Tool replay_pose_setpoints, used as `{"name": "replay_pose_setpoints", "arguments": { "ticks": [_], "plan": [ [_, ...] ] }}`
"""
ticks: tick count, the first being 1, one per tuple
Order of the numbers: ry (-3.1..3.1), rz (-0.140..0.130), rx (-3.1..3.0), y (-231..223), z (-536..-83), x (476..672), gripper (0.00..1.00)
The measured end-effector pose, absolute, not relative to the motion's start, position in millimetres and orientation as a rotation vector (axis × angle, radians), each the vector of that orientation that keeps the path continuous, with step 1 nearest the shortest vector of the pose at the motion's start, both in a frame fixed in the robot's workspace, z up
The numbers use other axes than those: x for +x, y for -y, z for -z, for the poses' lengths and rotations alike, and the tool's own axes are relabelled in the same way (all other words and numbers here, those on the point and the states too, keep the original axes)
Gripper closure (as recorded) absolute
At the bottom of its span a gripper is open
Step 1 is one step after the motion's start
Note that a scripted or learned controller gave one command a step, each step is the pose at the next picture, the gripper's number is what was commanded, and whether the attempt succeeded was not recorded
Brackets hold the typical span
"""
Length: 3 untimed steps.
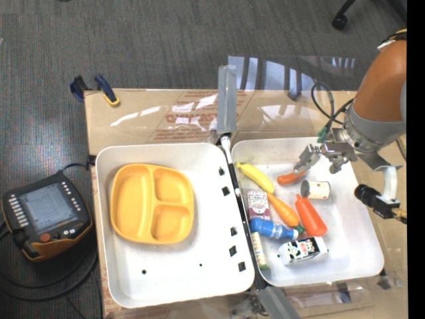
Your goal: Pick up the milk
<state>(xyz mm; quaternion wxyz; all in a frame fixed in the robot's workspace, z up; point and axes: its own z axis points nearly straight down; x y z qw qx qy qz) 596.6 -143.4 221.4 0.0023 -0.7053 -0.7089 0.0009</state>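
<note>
Though unreadable, cow-patterned milk (302,250) label.

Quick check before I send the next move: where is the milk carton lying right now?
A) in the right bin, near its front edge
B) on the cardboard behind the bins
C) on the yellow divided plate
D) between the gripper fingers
A: the milk carton, cow-patterned, lies on its side in the right bin near the front edge, just below the blue bottle and apart from the gripper.
</note>
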Motion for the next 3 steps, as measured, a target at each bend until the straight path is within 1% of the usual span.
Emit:
{"name": "replay_pose_setpoints", "arguments": {
  "ticks": [1,2,3],
  "plan": [
    [2.539,-0.003,-1.842,64.5,-190.3,603.3,0.00],
    [2.843,0.001,-1.336,30.6,-186.9,636.0,0.00],
    [2.500,-0.003,-1.896,20.5,-186.2,613.1,0.00]
  ]
}}
